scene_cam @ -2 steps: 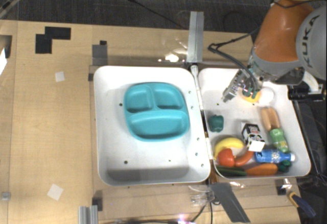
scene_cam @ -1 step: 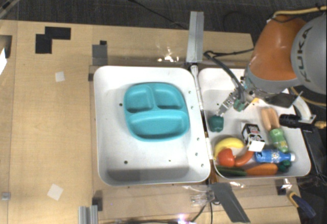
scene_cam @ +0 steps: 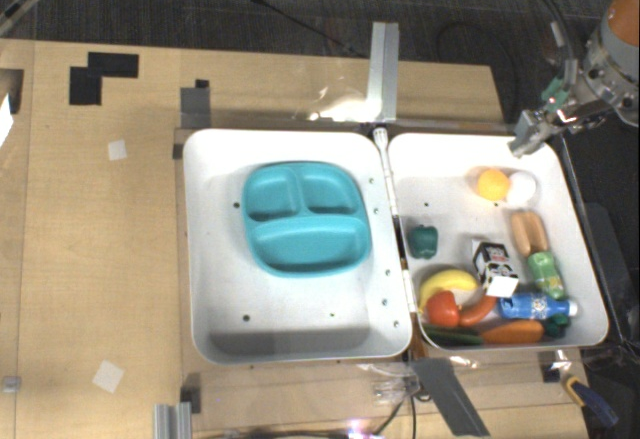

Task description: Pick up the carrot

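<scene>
The carrot [scene_cam: 512,332] lies at the right bin's [scene_cam: 440,162] near edge, wedged against the blue bottle [scene_cam: 533,308] and tomato [scene_cam: 443,310]. Our jaws [scene_cam: 527,136] hover over the far rim (open or closed, we cannot tell). We should descend along its exposed length, avoiding neighbours.

Gripper [scene_cam: 527,135] low at upper right

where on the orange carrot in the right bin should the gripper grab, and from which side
Probably the middle of the orange carrot, coming straight down from above. It lies flat and lengthwise along the near wall of the right white bin, so the gripper would close across its narrow width. A blue bottle and red items crowd its far side, leaving little room, so a side approach looks blocked.
</scene>
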You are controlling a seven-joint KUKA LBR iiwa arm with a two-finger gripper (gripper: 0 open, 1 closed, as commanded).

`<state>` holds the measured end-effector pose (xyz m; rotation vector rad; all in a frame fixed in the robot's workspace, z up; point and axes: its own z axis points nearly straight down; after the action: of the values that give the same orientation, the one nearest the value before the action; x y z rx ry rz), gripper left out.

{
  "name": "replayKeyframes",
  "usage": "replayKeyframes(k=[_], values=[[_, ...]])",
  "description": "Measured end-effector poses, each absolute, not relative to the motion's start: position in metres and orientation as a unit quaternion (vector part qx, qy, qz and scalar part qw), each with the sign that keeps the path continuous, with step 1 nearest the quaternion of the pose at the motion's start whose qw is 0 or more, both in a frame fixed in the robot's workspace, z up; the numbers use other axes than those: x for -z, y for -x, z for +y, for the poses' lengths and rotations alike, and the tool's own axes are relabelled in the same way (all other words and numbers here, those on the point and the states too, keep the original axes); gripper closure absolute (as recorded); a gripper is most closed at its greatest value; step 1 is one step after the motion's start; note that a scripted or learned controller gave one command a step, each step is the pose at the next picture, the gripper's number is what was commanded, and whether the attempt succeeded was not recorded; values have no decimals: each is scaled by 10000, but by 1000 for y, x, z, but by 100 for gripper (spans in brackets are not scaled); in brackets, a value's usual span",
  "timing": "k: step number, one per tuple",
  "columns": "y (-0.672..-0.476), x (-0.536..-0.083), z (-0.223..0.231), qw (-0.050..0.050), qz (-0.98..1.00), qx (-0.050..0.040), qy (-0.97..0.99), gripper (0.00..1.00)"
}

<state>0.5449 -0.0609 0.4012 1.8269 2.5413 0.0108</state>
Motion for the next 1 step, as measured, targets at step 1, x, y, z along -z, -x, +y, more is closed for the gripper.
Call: replayKeyframes(k=[1], values=[[-510, -218, -150, -7, 7640, 15, -6452, 100]])
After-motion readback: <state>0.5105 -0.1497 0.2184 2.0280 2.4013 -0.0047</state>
